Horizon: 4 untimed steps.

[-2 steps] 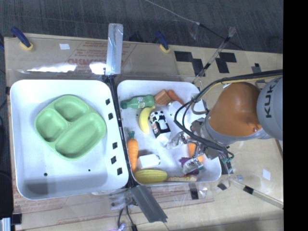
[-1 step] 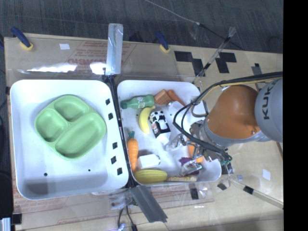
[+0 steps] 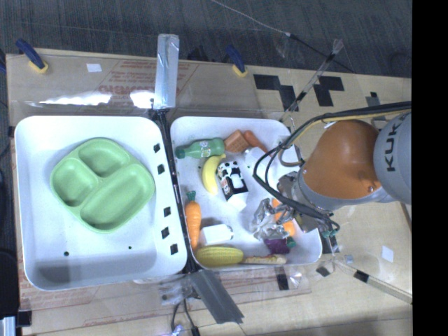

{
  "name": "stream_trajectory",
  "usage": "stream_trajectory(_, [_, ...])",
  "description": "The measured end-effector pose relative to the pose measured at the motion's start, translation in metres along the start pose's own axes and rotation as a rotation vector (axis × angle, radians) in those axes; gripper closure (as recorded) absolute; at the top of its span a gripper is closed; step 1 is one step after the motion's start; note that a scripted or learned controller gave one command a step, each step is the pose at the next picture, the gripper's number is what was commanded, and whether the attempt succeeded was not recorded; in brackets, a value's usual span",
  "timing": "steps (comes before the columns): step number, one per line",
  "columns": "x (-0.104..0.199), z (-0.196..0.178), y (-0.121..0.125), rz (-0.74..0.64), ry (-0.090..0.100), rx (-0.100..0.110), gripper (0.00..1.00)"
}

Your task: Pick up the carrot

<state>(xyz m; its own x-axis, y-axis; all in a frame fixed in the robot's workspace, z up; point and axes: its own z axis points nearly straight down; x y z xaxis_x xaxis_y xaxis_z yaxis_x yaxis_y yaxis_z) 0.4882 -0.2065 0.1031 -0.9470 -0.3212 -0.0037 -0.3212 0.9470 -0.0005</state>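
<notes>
The carrot (image 3: 192, 218) is orange with a green top and lies lengthwise along the left wall of the right bin (image 3: 210, 123), near its front. My gripper (image 3: 268, 220) hangs low over the right part of that bin, well to the right of the carrot. It stands above a small heap of orange and purple items (image 3: 283, 238). The orange-banded wrist (image 3: 343, 161) hides much of it.
The right bin also holds a green bottle (image 3: 201, 148), a banana (image 3: 211, 173), a black-and-white carton (image 3: 231, 178), an orange-brown block (image 3: 241, 141), a white block (image 3: 215, 234) and a corn cob (image 3: 220, 256). A green divided plate (image 3: 103, 183) sits in the left bin (image 3: 84, 264).
</notes>
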Motion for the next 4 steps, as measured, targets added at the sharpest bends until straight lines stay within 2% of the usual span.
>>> stream_trajectory(1, [0.0, 0.0, 0.0, -0.001, 0.001, 0.0, 0.0])
stream_trajectory(2, [-0.002, -0.01, 0.001, -0.007, -0.002, 0.001, 1.0])
stream_trajectory(3, [-0.002, -0.01, 0.001, -0.008, -0.002, 0.001, 0.0])
stream_trajectory(4, [0.001, 0.011, -0.004, 0.105, 0.005, -0.002, 0.0])
